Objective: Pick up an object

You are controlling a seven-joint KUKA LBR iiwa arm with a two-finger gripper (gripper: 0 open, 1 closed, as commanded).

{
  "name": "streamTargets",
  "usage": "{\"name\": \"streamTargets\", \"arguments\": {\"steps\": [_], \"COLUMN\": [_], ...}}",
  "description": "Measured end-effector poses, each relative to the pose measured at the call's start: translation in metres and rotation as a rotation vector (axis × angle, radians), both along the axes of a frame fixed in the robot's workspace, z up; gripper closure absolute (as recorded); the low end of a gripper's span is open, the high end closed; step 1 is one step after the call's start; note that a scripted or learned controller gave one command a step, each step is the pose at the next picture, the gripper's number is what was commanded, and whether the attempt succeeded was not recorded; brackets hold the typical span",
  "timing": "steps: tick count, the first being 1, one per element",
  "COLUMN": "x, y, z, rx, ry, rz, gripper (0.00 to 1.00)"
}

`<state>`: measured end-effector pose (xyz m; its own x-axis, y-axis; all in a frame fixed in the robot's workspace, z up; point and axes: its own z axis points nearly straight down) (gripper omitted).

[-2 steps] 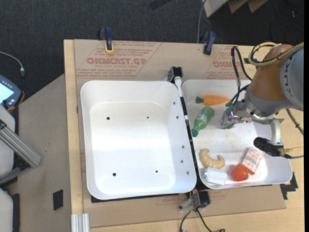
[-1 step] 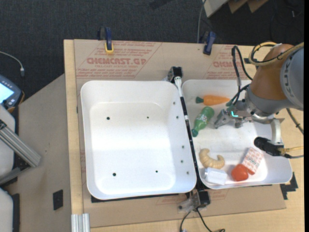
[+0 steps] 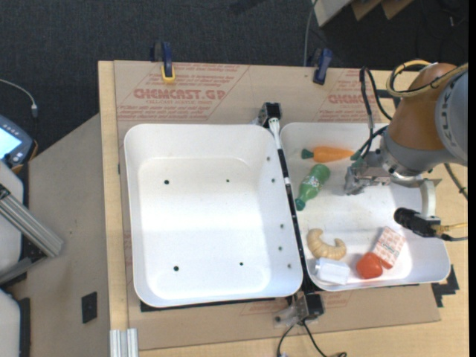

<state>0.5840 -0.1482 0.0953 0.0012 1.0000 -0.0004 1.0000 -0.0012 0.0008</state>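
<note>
**Gripper over right bin, nothing visibly held**

Toy carrot at 12 o'clock in right bin; green bottle at 10. Croissant, white block, tomato, pink packet toward 6. Gripper between carrot and bottle; jaw state cannot tell.

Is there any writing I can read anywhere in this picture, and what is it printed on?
"CHEMCAST GP", in red, on the brown protective sheet behind the left bin; the letters are faint, so the reading is not certain.
The same red print repeats on the sheet behind the right bin, partly hidden by the arm, too cut off to read.
The small red and white packet carries print, too small to read.
</note>
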Motion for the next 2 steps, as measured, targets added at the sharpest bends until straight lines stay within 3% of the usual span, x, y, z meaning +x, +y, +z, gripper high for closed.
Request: {"name": "streamTargets", "arguments": {"steps": [1, 2], "x": [-0.0028, -0.0029], "y": [0.0562, 0.0522], "z": [-0.0114, -0.0108], "rx": [0.004, 0.001], "ry": [0.004, 0.003], "rz": [0.007, 0.001], "gripper": [1.0, 0.0]}}
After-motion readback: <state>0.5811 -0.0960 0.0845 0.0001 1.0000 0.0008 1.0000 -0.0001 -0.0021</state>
